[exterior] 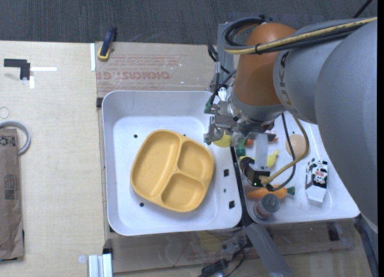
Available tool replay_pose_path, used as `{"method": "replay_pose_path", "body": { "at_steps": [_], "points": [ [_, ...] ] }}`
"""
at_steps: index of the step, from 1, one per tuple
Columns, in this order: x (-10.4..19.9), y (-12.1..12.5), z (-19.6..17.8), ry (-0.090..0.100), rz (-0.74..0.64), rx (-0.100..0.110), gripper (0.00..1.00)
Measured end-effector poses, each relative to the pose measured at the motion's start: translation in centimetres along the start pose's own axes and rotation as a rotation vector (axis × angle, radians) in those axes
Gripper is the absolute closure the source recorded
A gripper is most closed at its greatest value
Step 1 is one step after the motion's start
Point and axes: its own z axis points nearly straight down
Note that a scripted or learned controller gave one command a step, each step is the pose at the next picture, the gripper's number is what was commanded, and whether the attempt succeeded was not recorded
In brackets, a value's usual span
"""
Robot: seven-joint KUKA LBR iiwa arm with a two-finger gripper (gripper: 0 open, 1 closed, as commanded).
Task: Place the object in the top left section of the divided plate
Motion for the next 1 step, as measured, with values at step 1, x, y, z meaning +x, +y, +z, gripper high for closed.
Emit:
{"method": "replay_pose_path", "body": {
  "at_steps": [1],
  "points": [
    [1.79, 1.38, -0.06, 0.0, -0.11, -0.002, 1.0]
  ]
}}
